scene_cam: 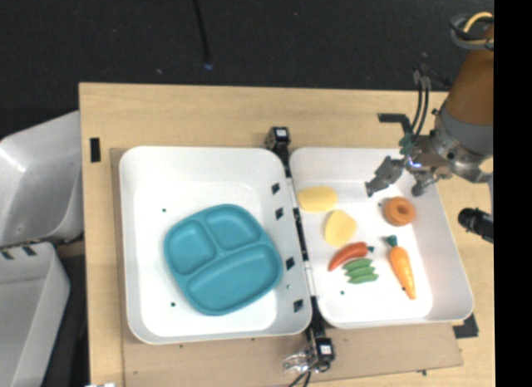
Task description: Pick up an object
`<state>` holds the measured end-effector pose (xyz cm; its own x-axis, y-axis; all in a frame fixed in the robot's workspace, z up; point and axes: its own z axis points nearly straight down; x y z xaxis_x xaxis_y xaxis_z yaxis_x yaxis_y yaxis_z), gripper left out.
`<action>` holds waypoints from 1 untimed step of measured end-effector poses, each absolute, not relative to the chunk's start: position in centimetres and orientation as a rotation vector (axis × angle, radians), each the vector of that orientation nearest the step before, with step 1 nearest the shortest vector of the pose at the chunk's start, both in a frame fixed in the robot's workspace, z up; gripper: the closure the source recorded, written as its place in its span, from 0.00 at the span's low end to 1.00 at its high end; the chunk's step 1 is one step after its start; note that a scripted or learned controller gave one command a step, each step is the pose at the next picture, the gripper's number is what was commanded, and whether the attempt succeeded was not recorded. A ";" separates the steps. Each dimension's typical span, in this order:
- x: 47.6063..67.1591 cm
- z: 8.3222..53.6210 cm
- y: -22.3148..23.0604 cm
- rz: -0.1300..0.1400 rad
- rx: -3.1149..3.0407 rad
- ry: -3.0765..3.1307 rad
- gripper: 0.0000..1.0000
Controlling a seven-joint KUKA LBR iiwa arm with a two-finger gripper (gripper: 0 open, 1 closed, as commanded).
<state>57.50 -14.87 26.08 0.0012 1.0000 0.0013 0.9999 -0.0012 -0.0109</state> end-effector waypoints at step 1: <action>57.7 26.7 -14.8 -0.001 -2.221 -2.223 0.00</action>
